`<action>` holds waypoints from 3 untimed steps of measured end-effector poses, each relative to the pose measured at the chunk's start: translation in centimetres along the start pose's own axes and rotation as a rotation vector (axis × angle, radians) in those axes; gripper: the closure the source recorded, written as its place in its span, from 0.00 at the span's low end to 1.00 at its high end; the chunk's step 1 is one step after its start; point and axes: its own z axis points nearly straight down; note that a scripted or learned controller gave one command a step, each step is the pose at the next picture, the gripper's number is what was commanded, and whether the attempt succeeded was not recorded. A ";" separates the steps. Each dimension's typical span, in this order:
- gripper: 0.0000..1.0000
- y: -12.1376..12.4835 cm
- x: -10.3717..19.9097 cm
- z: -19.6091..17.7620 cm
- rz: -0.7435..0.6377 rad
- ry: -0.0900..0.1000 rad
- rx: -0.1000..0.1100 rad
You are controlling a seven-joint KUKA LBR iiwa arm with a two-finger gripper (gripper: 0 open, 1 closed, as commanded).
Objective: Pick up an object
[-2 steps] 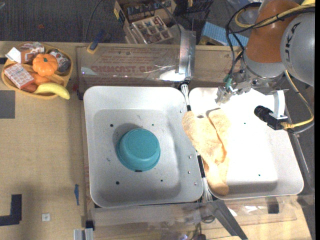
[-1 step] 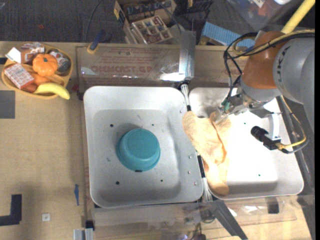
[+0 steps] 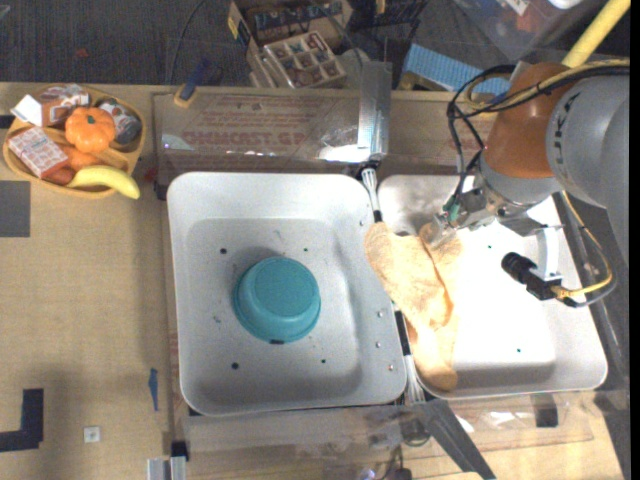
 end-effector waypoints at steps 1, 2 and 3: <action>0.00 0.0 0.0 0.0 0.000 0.000 0.000; 0.00 0.0 0.0 0.0 0.000 0.000 0.000; 0.00 0.0 0.0 0.0 0.000 0.000 0.000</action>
